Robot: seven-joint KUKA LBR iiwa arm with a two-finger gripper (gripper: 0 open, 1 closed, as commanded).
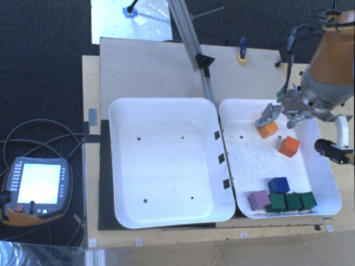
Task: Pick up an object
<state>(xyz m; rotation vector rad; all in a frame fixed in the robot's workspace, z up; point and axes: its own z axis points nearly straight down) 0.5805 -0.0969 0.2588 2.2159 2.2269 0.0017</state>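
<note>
Reaching in over the right bin point(327, 201), the arm point(333, 54) hangs its gripper point(280, 115) at the light orange block point(268, 129), fingers spread wide and nothing held, prob. lining up a grab. Darker orange block point(288, 146) sits just beside; blue, green and purple blocks crowd the near edge, w/ a teach pendant point(36, 190) on dark carpet left.

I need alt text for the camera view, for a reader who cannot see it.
A grey and orange arm reaches from the right, its gripper over a small orange block in the right bin. That bin also holds a second orange block and, at its near edge, blue, purple and green blocks.
</note>
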